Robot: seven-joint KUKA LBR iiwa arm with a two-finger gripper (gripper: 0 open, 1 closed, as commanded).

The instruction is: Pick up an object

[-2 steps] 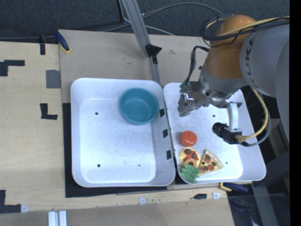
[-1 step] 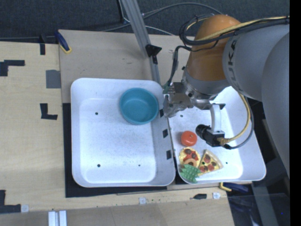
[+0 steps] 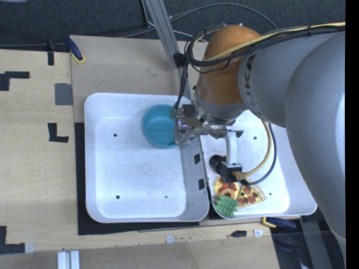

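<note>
A blue cup point(image 3: 159, 126) is in the left bin point(image 3: 106, 150), near its upper right corner. My gripper point(image 3: 183, 125) is right against the cup's right side, above the wall between the two bins. The big grey arm and its orange band cover much of the right bin point(image 3: 280, 200). Whether the cup rests on the bin floor or is lifted cannot be told.
In the right bin's front left corner lie a red-and-yellow pizza-slice toy point(image 3: 242, 193) and a green piece point(image 3: 226, 207). The dividing walls point(image 3: 196, 172) run between the bins. Bare white floor spreads across the left bin's middle and front.
</note>
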